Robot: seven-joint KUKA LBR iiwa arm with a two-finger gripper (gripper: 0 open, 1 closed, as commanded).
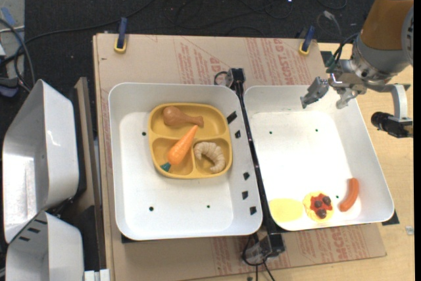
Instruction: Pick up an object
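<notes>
A: Gripper (330, 94) first — we see it up at the far edge of the right bin (293, 116), w/ the two fingers spread apart and nothing between them. Grey arm (385, 23) w/ the orange band comes in from the right.

B: Agreed, splayed wide. We put it well apart from the objs in that bin, which all sit along the near edge: a yellow flat piece (285, 209), a small round item w/ red and dark bits (320, 204) touching or just beside it, and an orange-red sausage (349, 195) near the right corner, tilted.

A: Left bin (131, 161)?

B: We see a yellow divided plate (158, 120) approx in its middle. Drumstick (181, 117) in the far compartment, carrot (183, 145) lying across the divider toward near-left, pale shrimp (211, 154) in near-right.

A: Both bins rest on a cardboard sheet (191, 56), clamped at the far edge.
</notes>
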